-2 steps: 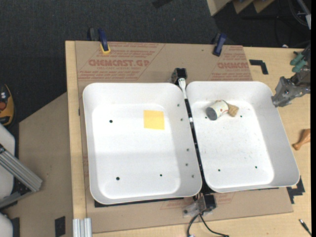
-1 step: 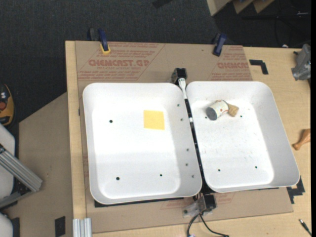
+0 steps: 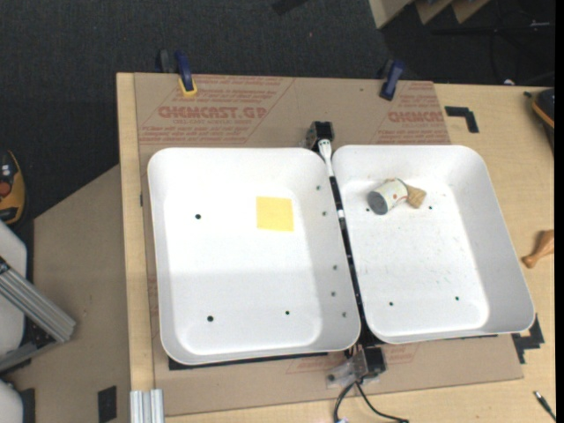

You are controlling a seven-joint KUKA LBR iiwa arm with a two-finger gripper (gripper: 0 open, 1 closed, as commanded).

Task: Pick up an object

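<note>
A flat yellow square pad [image 3: 275,213] lies in the left bin [image 3: 176,263], a little above its middle. In the right bin [image 3: 476,271], near its upper left part, a small white cylinder with a grey end [image 3: 385,196] lies on its side. A tan lump [image 3: 415,197] touches the cylinder's right end.
Both bins rest on a brown board [image 3: 264,104] held by blue clamps [image 3: 184,70] at the back. A black bracket [image 3: 320,134] sits between the bins at the far side. Cables [image 3: 357,386] hang at the near edge. A tan object [image 3: 539,252] pokes in at the right.
</note>
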